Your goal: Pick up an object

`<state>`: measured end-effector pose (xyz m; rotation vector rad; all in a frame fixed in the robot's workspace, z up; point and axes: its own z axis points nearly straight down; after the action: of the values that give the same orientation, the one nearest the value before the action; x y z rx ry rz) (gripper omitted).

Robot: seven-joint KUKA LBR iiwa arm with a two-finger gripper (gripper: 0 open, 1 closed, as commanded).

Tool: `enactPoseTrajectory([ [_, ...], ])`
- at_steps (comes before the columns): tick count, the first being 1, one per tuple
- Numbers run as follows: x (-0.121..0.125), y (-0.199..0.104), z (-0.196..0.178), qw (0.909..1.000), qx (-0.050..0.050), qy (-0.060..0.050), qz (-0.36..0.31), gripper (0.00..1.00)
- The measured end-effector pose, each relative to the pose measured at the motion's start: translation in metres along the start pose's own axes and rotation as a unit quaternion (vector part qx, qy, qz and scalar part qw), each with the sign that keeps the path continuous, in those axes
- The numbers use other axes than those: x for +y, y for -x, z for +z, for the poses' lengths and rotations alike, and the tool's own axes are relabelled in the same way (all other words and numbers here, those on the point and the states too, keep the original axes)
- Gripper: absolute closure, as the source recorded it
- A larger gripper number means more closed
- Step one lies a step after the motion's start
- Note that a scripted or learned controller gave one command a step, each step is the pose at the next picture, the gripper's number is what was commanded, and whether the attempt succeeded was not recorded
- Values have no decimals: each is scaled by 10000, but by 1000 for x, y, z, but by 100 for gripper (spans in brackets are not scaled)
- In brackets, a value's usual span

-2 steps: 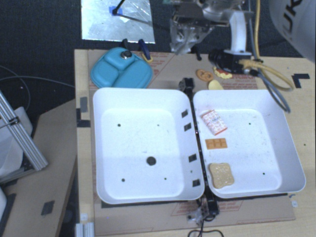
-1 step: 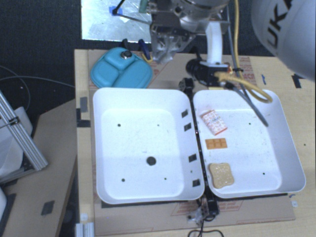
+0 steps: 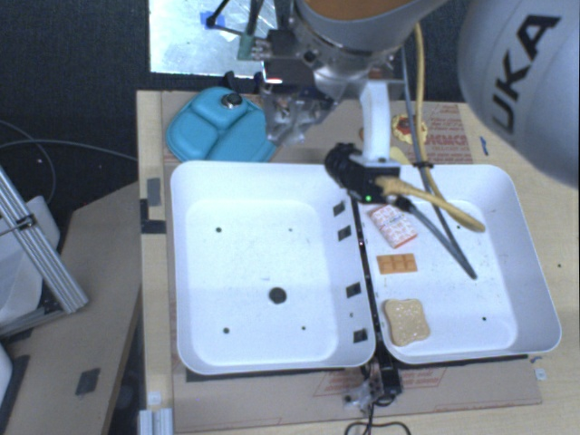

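Logged claw (image 3: pixel 290 120) high in the view, hanging over the tabletop (image 3: pixel 152 152) just beyond the far rim of the left bin (image 3: pixel 181 270), beside the right edge of a blue lidded container (image 3: pixel 217 127). Cannot tell claw state, apart or together: blurred, partly hidden under the wrist. Noted the container lying outside both bins, close against the left bin's far rim; cannot tell whether touching.

Found in left bin: one small dark disc (image 3: pixel 277 295), flat on the floor near the middle, well apart from the claw.

Found in right bin (image 3: pixel 521 243), in a loose row down its left side, far to near:
- pink-and-white packet (image 3: pixel 395 227), lying askew;
- orange-brown square tile (image 3: pixel 396 264), flat, just beside the packet's near end;
- tan toast-shaped piece (image 3: pixel 406 322), flat, near the front wall, apart from the tile.

Marked all three as well apart from the claw, across the shared wall between the bins.

Seen past the right bin's far rim: printed card (image 3: pixel 449 134), flat on the tabletop.
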<state>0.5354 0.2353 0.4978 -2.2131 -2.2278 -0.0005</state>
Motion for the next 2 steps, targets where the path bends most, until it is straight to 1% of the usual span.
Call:
enactPoseTrajectory([
  [1, 4, 2, 137, 10000, -32, -54, 33, 100],
  [2, -35, 1, 153, 10000, -7, -13, 13, 100],
])
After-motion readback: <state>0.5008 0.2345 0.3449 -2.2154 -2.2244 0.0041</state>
